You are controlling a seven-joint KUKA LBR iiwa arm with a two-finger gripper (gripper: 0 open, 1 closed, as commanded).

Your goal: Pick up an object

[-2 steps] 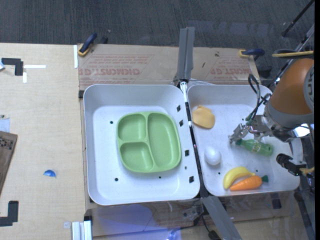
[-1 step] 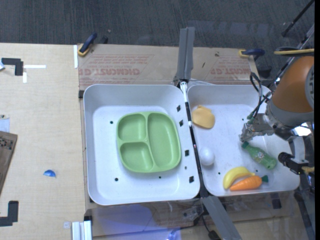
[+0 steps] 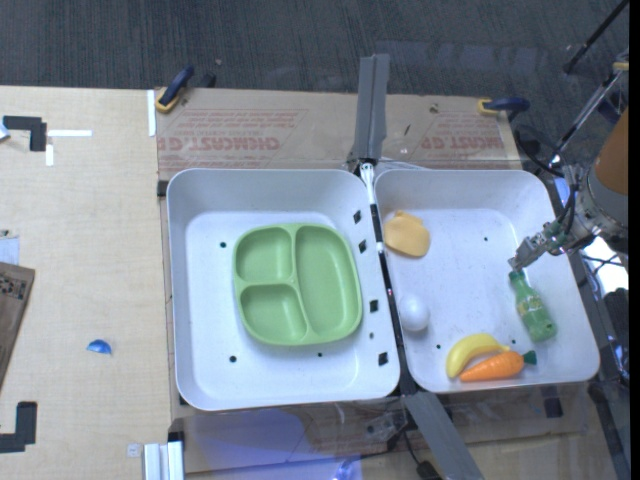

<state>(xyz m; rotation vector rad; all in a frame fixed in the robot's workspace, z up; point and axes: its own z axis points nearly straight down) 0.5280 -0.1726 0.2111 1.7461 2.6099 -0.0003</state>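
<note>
White bins sit side by side: the left bin [image 3: 190, 298] holds a green divided plate [image 3: 298, 284]; the right bin [image 3: 470, 203] holds a yellow lump [image 3: 406, 235], white ball [image 3: 413, 314], banana [image 3: 472, 351], carrot [image 3: 493, 366] and green bottle [image 3: 532, 308]. I see the gripper [image 3: 532, 252] just above the bottle's cap, but I cannot tell its opening. Cardboard [image 3: 260, 133] behind carries mirrored red lettering I can't read.

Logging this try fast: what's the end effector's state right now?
End effector: cannot be told; it sits just above the green bottle in the right bin.

Two white bins [image 3: 180, 298] are counted; one green divided plate [image 3: 298, 284]; one banana [image 3: 472, 350]; one carrot [image 3: 493, 367]; one green bottle [image 3: 532, 308]; one white ball [image 3: 413, 314]; one yellowish piece [image 3: 406, 235], upper middle.
</note>
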